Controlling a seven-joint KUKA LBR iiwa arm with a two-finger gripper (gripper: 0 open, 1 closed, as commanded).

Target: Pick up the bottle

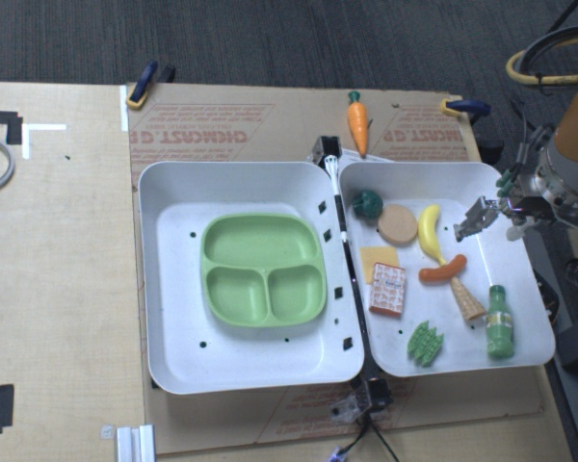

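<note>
My gripper (474,218) is over the upper right part of the right bin (537,296), and its fingers are apart with nothing between them. The green bottle (499,322) lies near the lower right corner of this bin, well apart from my gripper, with its cap toward the far side. It has a light label, but the writing is too small to read. Just beside the bottle on its left is an ice cream cone (468,300). Above the cone are a sausage (442,270) and a banana (430,232). More to the left lie a round cookie (398,224), a cheese slice (379,259) and a red box (387,290) with print I cannot read. The left bin (164,287) holds a green divided plate (264,269). The cardboard (202,123) under the bins shows red letters, upside down and not clear.
</note>
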